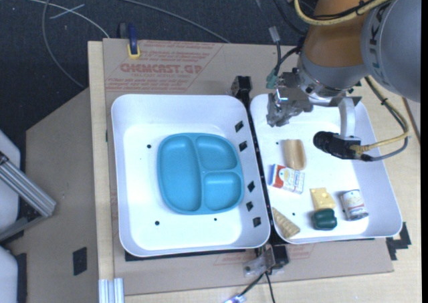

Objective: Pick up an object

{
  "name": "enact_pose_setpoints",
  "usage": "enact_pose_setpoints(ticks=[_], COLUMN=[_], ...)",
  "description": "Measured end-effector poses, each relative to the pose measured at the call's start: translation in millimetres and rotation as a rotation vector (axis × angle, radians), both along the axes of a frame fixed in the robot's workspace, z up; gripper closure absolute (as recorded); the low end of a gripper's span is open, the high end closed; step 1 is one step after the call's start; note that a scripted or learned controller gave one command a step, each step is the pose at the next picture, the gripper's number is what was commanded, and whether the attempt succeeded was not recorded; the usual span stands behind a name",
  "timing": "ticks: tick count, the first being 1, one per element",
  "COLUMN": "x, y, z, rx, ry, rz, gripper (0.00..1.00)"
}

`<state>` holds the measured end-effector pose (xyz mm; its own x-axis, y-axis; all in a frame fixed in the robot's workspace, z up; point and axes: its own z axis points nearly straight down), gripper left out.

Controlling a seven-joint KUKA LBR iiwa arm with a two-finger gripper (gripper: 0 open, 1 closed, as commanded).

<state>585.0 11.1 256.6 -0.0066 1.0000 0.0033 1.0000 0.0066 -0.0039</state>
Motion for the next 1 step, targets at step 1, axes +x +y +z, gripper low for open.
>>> enact_pose_setpoints(ticks=[1], x=[-6.2], y=[52.9], z=[-3.6], rx=[0.0], ry=[-0.001], rz=[0.0], gripper=[1.0])
